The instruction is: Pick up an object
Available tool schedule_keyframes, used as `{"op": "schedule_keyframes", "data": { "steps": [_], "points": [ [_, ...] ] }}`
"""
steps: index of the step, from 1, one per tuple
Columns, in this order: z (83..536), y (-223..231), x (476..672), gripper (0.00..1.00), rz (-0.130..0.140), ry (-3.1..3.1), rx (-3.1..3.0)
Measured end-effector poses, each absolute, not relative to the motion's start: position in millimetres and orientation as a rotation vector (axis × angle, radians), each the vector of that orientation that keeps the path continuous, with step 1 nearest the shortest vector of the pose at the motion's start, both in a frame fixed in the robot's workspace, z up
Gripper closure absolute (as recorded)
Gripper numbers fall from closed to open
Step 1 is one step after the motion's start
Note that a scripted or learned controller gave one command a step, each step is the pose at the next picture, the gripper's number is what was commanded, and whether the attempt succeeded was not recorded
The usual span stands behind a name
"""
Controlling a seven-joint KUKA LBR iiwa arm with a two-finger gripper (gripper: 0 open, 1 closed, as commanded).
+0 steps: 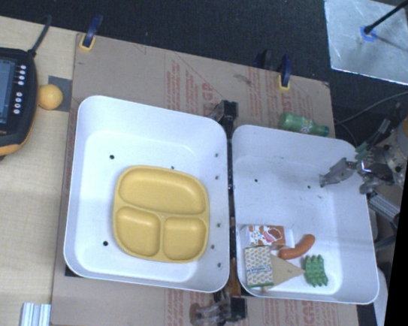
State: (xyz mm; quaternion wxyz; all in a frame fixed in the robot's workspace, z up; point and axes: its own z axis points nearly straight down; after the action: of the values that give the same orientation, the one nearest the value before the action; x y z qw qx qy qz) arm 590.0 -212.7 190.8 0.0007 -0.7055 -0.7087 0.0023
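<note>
Scanning from your left, you find a yellow divided tray (160, 213) in the left bin (98, 131). Next, the right bin (359, 242) holds a sausage (297, 246), a green toy (315, 270) and small packets (264, 237) near its front. Farthest right, the hand (337, 174) hovers over that bin's far corner, fingers parted, gripping nothing.

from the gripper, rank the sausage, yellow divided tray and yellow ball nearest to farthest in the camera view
Measured from the gripper, at the right bin's upper right:
1. Sausage, lower part of the right bin.
2. Yellow divided tray, middle of the left bin.
3. Yellow ball, on the bench left of both bins, beside the handheld screen.
</note>
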Motion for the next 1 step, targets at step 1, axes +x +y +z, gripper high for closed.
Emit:
{"op": "schedule_keyframes", "data": {
  "steps": [1],
  "points": [
    [174.4, -165.5, 500.3, 0.0, 0.005, -2.225, -2.214]
  ]
}}
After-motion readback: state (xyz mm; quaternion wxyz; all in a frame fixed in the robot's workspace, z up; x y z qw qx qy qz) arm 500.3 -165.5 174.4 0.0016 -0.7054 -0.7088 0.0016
